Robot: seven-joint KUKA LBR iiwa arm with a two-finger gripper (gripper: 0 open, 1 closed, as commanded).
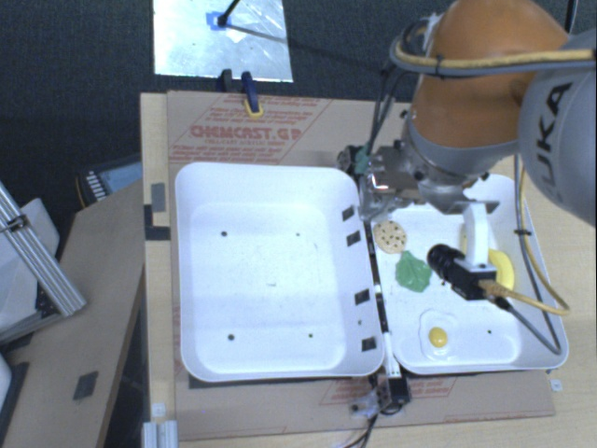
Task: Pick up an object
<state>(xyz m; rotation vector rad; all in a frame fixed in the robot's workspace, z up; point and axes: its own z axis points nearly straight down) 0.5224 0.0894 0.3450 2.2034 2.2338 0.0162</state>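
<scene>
Gripper [378,185] over right bin [494,339], at its 11 o'clock corner — open or closed, cannot tell. Cookie [392,237] near, at gripper's 5 o'clock. Green piece [411,273] at cookie's 5 o'clock, fried egg [437,334] at bin's 6 — yellow piece [504,269] toward 3. Left bin [270,278] at right bin's 9 o'clock.

The arm [485,73] reaches over the right white bin [480,345]. Its tool [375,187] is at the far left corner of this bin, near a chocolate-chip cookie [391,237]. In the same bin lie a green leaf [412,273], a fried egg [437,334] and a yellow fruit [505,269].
</scene>
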